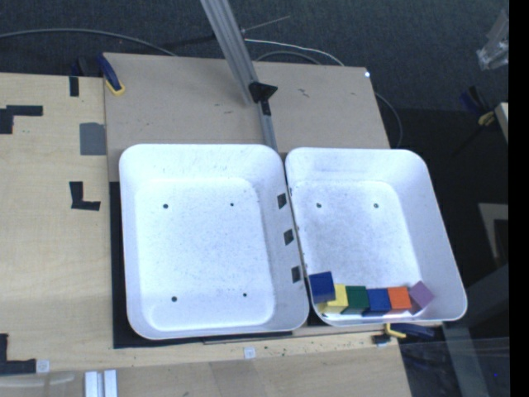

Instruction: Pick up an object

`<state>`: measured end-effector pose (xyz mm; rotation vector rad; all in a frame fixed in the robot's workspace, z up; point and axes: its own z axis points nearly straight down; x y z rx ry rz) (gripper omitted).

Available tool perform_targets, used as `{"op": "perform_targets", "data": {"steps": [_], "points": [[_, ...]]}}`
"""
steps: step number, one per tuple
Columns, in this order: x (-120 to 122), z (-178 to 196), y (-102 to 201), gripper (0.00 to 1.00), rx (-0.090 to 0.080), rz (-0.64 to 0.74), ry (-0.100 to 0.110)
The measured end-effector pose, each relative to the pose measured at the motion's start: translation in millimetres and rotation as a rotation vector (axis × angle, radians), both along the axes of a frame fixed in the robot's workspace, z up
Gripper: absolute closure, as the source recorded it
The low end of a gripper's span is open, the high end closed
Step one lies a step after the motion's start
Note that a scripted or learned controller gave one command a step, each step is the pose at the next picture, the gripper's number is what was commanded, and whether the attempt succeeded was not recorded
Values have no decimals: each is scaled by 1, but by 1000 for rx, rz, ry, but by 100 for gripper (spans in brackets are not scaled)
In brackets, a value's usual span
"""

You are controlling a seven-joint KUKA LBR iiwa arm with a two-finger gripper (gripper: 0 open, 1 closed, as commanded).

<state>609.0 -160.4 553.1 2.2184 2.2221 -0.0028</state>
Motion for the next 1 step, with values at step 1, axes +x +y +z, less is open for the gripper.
{"op": "perform_targets", "data": {"steps": [1], "points": [[0,10,1,100,-1,1,0]]}}
